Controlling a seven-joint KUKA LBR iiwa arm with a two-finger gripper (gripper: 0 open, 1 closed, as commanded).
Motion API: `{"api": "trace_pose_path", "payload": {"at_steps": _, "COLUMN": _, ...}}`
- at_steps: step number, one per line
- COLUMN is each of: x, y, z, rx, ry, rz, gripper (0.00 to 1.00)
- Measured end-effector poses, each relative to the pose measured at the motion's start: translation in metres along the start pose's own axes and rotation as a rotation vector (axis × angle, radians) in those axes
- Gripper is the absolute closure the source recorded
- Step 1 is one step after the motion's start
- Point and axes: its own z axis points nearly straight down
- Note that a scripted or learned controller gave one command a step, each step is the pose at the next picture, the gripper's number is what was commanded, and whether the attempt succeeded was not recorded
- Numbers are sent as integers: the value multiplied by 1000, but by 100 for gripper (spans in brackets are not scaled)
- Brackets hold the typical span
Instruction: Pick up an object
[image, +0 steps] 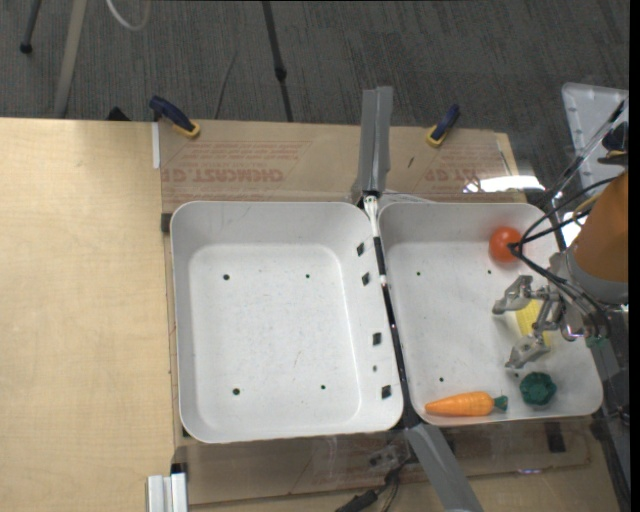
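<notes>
In the right bin (440, 290), my gripper (519, 327) reaches in from the right and hangs low over the bin's right side. It is open, with one finger (513, 297) toward the back and the other toward the front. A small yellow object (526, 318) lies between them, partly hidden by the gripper body. I cannot tell whether the fingers touch it. A red-orange ball (503, 242) sits behind the gripper near the back right. An orange carrot (463, 404) lies along the front wall. A dark green object (538, 388) rests just in front of the gripper.
The left bin (200, 300) adjoins the right one, with a grey bar (376, 150) and black clips along the shared wall. Two clamps (175, 116) hold cardboard at the back. Black cables (560, 215) run from the arm at the right.
</notes>
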Motion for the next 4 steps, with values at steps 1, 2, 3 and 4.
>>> {"api": "trace_pose_path", "payload": {"at_steps": 1, "x": 10, "y": 83, "z": 1, "rx": -1, "ry": 1, "rz": 309, "gripper": 0}}
{"api": "trace_pose_path", "payload": {"at_steps": 2, "x": 46, "y": 115, "z": -5, "rx": 2, "ry": -13, "rz": -127, "gripper": 0}}
{"api": "trace_pose_path", "payload": {"at_steps": 3, "x": 26, "y": 0, "z": 1, "rx": -2, "ry": -1, "rz": -514, "gripper": 0}}
{"api": "trace_pose_path", "payload": {"at_steps": 4, "x": -72, "y": 40, "z": 0, "rx": -3, "ry": -5, "rz": -863, "gripper": 0}}
